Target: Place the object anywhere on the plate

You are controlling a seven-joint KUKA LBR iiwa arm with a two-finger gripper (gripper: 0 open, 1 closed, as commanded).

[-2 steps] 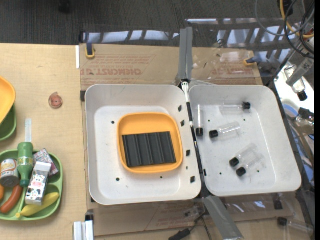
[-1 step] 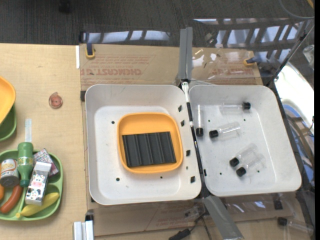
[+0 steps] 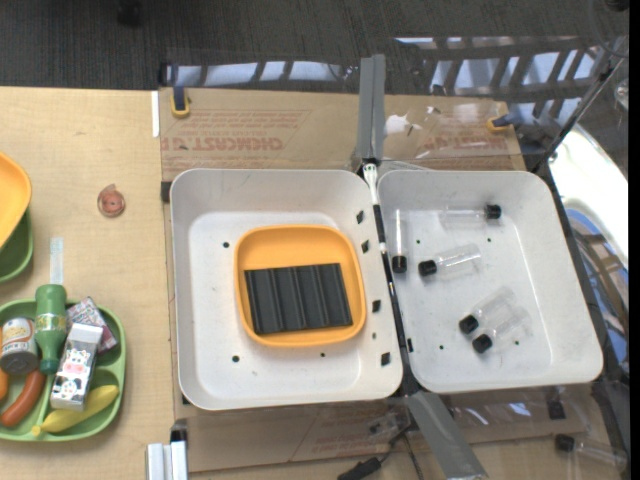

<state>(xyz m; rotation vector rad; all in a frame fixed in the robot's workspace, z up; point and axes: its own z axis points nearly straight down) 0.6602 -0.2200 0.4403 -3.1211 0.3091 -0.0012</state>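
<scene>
An orange plate (image 3: pixel 298 238) with rounded corners lies in the middle of the left white bin (image 3: pixel 200 368). A dark ribbed rectangular slab (image 3: pixel 300 299) covers most of the plate's floor. In the right white bin (image 3: pixel 560 358) lie several clear vials with black caps. One vial (image 3: pixel 466 214) is near the back and one (image 3: pixel 451 262) is in the middle. Another vial (image 3: pixel 397 236) lies along the left wall. Two more vials (image 3: pixel 496 315) rest side by side toward the front right.
Cardboard (image 3: pixel 260 138) lies under and behind the bins. A green plate of toy food (image 3: pixel 60 368) and an orange bowl (image 3: pixel 10 203) sit on the wooden table at the left. A metal rack (image 3: pixel 520 68) stands at the back right.
</scene>
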